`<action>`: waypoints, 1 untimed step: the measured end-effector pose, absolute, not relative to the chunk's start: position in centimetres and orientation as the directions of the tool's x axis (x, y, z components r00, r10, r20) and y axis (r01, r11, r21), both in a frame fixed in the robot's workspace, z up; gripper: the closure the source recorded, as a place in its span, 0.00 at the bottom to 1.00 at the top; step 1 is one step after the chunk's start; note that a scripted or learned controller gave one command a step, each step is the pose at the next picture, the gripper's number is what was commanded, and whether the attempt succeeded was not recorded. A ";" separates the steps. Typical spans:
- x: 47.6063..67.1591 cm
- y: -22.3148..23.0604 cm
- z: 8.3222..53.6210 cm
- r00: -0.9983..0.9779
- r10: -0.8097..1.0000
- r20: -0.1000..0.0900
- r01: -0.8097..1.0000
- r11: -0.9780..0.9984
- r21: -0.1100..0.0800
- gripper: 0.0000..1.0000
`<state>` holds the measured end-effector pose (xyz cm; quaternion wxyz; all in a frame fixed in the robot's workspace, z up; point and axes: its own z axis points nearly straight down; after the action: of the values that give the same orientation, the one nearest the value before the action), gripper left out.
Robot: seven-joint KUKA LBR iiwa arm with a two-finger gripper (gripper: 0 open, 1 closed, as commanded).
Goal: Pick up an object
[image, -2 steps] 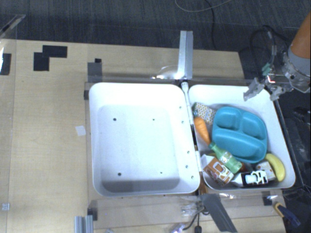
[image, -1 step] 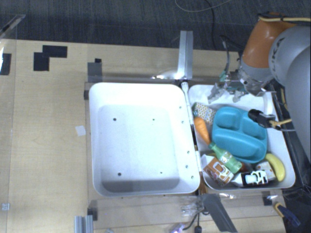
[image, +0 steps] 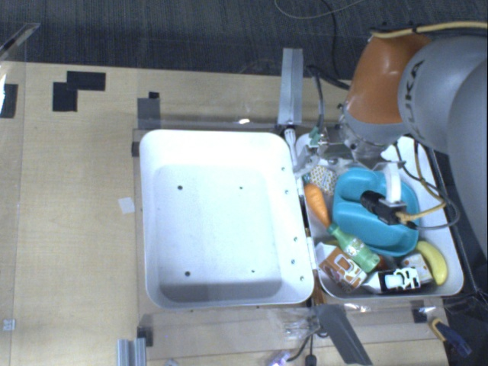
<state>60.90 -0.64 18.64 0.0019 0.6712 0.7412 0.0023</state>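
2 shallow white bins are seen side by side on the tabletop (image: 69, 227). The left bin (image: 217, 219) lies beside the right bin (image: 450, 277), which is crowded with objects. The grey arm (image: 450, 90), with its orange band (image: 385, 78), is extended over the upper part of the right bin. The end effector (image: 335, 147) is positioned at the bin's upper left corner; whether it is open or closed cannot be told, and nothing is seen held in it. An orange carrot (image: 316, 204) lies along the bin's left wall, just below the end effector. A blue bowl-like object (image: 374, 219) is placed at the centre. A green bottle (image: 354, 248), a brown packet (image: 341, 269) and a yellow banana (image: 435, 261) lie near the bin's lower edge.
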 end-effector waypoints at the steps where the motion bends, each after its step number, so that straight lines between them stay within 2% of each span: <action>1: 55.6 0.8 18.6 -0.159 0.987 0.000 0.987 0.159 0.004 0.00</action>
<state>55.56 0.78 18.60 0.0013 0.6486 0.7611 0.0014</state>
